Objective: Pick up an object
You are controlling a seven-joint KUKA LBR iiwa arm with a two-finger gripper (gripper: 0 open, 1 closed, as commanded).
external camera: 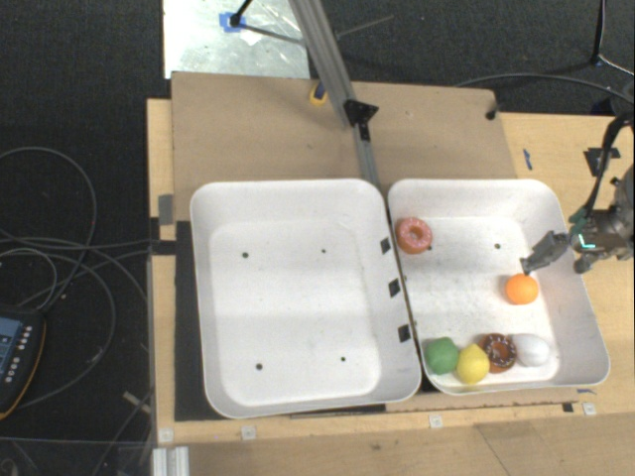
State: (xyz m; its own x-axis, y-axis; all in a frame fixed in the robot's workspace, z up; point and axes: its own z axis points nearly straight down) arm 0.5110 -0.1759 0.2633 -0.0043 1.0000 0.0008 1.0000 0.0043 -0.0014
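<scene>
Right now, arm: it comes in over the right rim of the right bin [571, 266], low and close to the action.
End effector [544, 254]: a dark tip pokes over the bin's right side; fingers too small and dark to read, so spread or pressed together, I cannot tell. Nothing visibly pinched between them.
Nearest target: the orange ball [522, 289], sitting on the bin floor just beside the tip.
Key relation: the ball lies just below and a touch left of the end effector in the camera view, towards the near edge of the surface [298, 127]. A short shift that way looks like all the coming move needs.
Long axis: none to worry about, as the ball is round, so finger angle should matter little.
Other candidates: a pink donut [414, 234] up near the divider between the bins, well apart from the tip.
Front row: green ball [442, 354], yellow ball [473, 364], chocolate donut [497, 351] and white ball [533, 350], packed touching along the near wall, a crowded and awkward pick by my reckoning.
Left bin [213, 216]: sits beside the right one, away from the arm.
Progress call: approach stage, no grasp yet; the orange ball looks the likely choice.
Risk: a round ball may roll off if the fingers nudge it.
</scene>
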